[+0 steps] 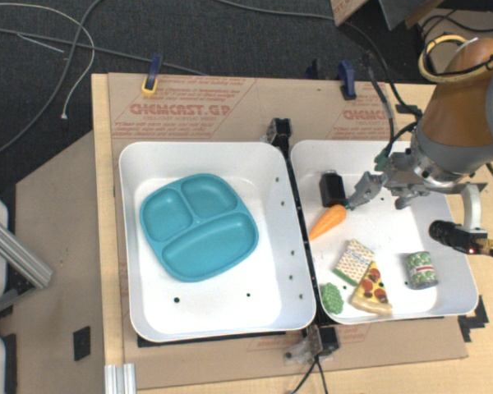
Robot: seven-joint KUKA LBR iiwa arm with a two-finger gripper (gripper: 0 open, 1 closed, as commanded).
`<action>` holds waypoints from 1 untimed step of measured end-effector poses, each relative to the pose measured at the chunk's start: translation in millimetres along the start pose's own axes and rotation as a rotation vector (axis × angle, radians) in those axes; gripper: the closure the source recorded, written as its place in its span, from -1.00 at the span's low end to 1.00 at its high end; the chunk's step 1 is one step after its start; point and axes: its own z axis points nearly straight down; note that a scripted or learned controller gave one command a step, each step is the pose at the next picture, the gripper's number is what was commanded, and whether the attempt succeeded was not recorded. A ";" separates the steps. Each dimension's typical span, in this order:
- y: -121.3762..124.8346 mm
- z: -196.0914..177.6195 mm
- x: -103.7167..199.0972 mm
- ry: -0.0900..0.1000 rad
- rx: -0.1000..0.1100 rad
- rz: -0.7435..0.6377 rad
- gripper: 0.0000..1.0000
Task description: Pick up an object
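lying in the right bin (468, 302), near its left wall, the carrot (328, 221) is the likeliest thing to pick: orange, tapered, slanting with its green top pointing up toward the tool (366, 192). just above it, toward the far edge of the worktop (107, 245), sits a small black block (332, 189). further toward the near edge lie a patterned cracker (353, 261), a pizza slice (371, 290) touching it, a green leafy piece (332, 297) at the near-left corner of the bin, and a small green can (421, 270) well apart toward the right wall.

the tool hangs over the bin just right of the block and above the carrot's top; one grey finger slants down-left toward the carrot, but i cannot tell whether the fingers are spread or closed, and nothing is visibly held between them.

to do this step well, i judge the tool should centre over the carrot's thick middle, turn so the fingers straddle its narrow width rather than its length, and descend clear of the black block and the bin wall. gripping near the tip risks it slipping out.

the left bin (140, 286) holds a blue divided plate (199, 225).
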 end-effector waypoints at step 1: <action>2.9 -7.0 0.1 -0.002 -0.014 -0.002 -1.00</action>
